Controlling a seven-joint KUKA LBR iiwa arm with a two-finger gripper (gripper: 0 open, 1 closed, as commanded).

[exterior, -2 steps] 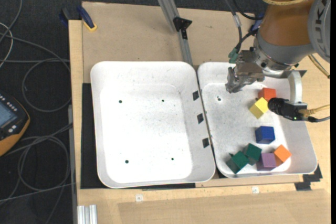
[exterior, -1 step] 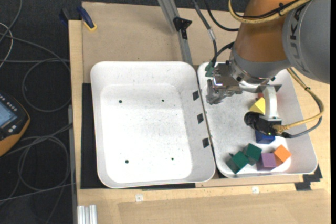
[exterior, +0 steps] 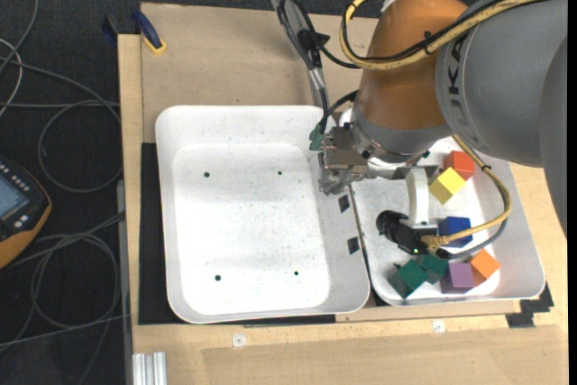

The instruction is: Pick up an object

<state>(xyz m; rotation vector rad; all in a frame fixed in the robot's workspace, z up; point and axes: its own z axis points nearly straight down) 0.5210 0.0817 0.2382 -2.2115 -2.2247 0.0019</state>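
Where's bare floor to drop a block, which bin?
Left bin: its whole floor is bare. Right bin is crowded: yellow block, blue block, green block, purple block and orange block cluster beneath the arm; gripper hangs at the shared rim.

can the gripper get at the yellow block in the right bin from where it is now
Probably yes. The yellow block lies uncovered near the right bin's far side, with only an orange block beside it. The gripper hangs nearby over the bins' shared edge.

The arm's point(exterior: 469, 77) bulk runs off the right edge and covers much of the right bin point(exterior: 523, 284). The pincer point(exterior: 335, 180) is too small and dark to read. The green block point(exterior: 413, 277) sits partly under a black cable.
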